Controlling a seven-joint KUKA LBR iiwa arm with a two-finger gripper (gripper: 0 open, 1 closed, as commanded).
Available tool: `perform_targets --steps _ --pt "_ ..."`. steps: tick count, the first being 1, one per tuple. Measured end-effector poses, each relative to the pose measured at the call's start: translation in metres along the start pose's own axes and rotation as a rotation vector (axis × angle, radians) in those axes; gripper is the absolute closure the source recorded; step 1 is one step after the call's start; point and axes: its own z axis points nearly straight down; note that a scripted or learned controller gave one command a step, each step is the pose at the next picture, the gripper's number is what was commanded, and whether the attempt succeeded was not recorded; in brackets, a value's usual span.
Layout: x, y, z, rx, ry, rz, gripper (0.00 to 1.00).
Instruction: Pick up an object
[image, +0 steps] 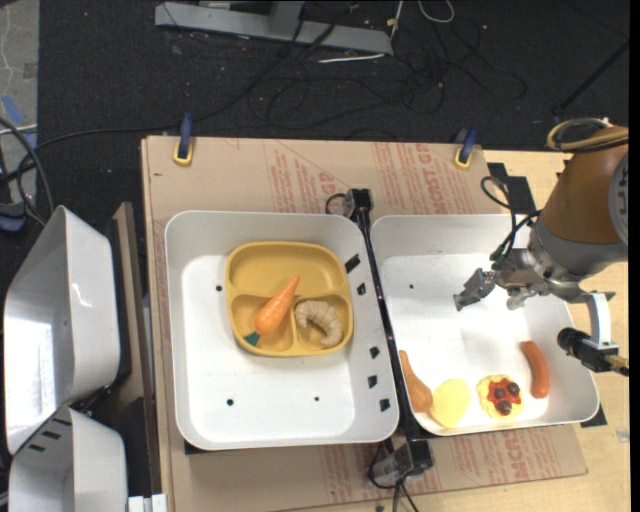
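Note:
My gripper (497, 294) hangs over the upper middle of the right bin (430, 240), open with nothing between its fingers. Below it on the bin floor lie a red sausage (538, 368), a small round pizza toy (501, 394), a pale yellow disc (451, 400) and an orange drumstick-shaped piece (414, 381). All of these sit along the bin's near edge, apart from the gripper. The left bin (200, 330) holds a yellow divided plate (250, 270) with a carrot (277, 305) and a beige shrimp (320, 320) in it.
The arm's grey body with its orange band (590, 190) reaches in over the right bin's far right corner. A black divider (372, 300) runs between the bins. Spare white bins (60, 310) are stacked off the bench's left side.

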Motion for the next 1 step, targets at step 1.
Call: perform_targets --steps 1 --pt "0.0007 -0.0004 0.0536 0.0 0.0 -0.001 0.0"
